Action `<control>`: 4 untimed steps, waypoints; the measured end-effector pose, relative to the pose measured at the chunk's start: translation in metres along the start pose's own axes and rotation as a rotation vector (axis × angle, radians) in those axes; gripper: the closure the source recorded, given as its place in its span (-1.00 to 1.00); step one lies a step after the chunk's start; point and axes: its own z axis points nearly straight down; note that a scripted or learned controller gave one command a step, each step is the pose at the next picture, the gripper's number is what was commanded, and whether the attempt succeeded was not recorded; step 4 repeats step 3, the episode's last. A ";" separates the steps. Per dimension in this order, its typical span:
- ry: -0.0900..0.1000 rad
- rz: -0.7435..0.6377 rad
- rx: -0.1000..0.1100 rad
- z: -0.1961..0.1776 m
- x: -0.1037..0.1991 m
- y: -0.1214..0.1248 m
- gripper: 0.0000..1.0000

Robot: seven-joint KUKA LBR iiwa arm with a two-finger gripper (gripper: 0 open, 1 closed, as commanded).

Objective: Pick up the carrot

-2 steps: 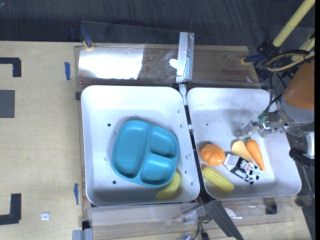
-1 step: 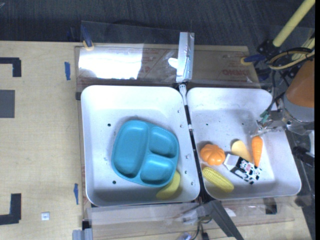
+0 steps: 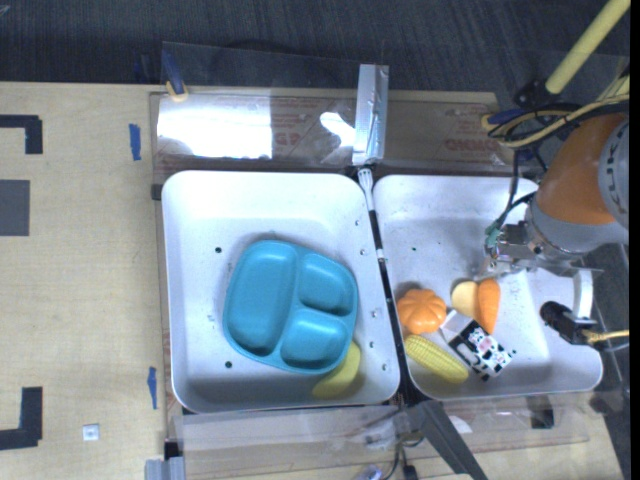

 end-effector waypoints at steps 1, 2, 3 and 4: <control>0.001 -0.222 -0.002 -0.001 0.010 -0.026 1.00; 0.003 -0.348 -0.009 -0.103 0.111 0.049 1.00; -0.003 -0.647 -0.006 -0.215 0.090 0.027 1.00; -0.003 -0.647 -0.006 -0.215 0.090 0.027 1.00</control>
